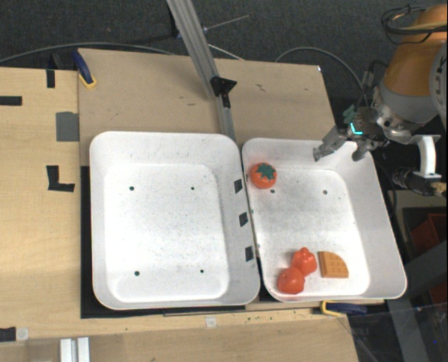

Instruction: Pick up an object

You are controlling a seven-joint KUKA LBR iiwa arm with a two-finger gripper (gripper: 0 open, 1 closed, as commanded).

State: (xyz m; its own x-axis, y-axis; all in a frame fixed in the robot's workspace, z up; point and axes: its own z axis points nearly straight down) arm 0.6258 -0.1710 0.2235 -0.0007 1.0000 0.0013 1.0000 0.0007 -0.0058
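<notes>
Well left of tool [339, 151]: tomato [264, 175].

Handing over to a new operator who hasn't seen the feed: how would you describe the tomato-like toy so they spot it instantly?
Look in the right-hand white bin, at its far left corner beside the divide between the bins. The round orange-red toy with a green top sits there alone; the other red pieces cluster at the near edge beside a tan wedge.
</notes>
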